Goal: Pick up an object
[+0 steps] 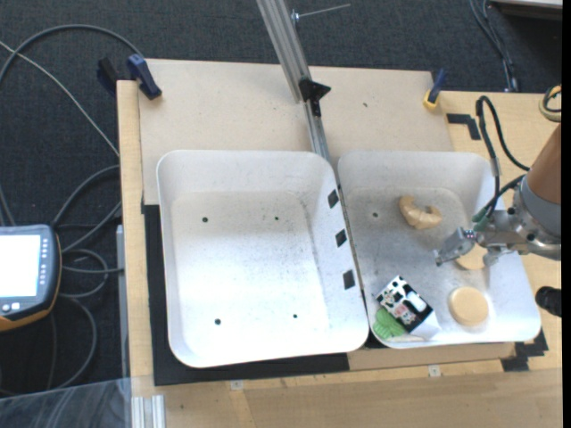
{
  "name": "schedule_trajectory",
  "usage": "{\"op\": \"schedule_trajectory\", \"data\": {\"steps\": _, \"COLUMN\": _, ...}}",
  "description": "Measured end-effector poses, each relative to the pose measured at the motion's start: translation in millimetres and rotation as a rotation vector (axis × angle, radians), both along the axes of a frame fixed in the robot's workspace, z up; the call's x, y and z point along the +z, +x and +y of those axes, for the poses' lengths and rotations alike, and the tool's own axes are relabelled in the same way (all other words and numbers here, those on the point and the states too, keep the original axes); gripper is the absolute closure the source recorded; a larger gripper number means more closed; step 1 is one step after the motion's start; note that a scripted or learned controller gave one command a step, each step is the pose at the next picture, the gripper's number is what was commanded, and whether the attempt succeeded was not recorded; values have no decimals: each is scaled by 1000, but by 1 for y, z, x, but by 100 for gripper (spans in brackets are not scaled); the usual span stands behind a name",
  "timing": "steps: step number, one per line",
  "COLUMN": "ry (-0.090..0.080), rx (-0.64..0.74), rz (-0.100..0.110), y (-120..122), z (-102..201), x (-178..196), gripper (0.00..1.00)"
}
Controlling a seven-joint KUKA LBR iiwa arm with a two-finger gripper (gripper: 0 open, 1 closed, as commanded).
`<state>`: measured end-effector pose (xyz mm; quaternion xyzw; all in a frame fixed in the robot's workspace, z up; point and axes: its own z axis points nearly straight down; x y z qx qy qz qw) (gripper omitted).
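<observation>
My gripper [457, 251] hangs low over the right side of the right bin [393, 172], reaching in from the right. A small tan piece [469, 259] lies right at its tip, partly covered by it; whether it is gripped or just resting on the bin floor I cannot tell. A tan curved piece like a croissant [419, 212] lies up and left of the gripper. Just below the gripper sits a round tan disc [468, 306]. A green, white and black packet [403, 308] rests at the bin's front left corner.
The left bin [174, 185] stands beside the right one, with a metal pole [287, 43] slanting over the seam between them. The grey arm [540, 199] and its cables cover the right bin's right rim. Clamps sit at the bench's back corners.
</observation>
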<state>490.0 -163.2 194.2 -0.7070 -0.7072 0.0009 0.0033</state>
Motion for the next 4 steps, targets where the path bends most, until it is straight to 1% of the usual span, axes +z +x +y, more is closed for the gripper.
{"op": "schedule_trajectory", "data": {"steps": 1, "ry": 0, "rx": -1, "rz": 2, "y": -7, "z": -5, "x": -60, "gripper": 0}}
{"op": "schedule_trajectory", "data": {"steps": 2, "ry": 0, "rx": -1, "rz": 0, "y": -8, "z": -4, "x": -104, "gripper": 0}}
{"op": "schedule_trajectory", "data": {"steps": 3, "ry": -2, "rx": 0, "rz": -7, "y": -6, "z": -5, "x": -91, "gripper": 100}}
{"op": "schedule_trajectory", "data": {"steps": 4, "ry": -5, "rx": 1, "rz": -11, "y": -10, "z": -5, "x": -47, "gripper": 100}}
